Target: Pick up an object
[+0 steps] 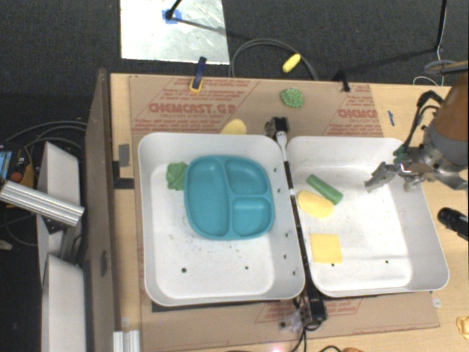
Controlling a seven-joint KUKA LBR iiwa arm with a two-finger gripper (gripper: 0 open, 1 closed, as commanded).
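The right bin (421, 259) holds a green cylinder (324, 189), a yellow rounded piece (316, 204) touching it, and a flat yellow square (326, 248) nearer the front. My gripper (388, 181) hangs over the bin's far right part, well to the right of these objects. Its fingers are spread open with nothing between them. In the left bin (157, 270) lies a blue divided plate (229, 196), with a small green leafy piece (176, 174) at its left edge.
Behind the bins, on the cardboard, sit a yellow piece (234, 127) and a green round piece (292, 97). A black divider (289, 189) runs between the bins. Cables trail at the back and right.
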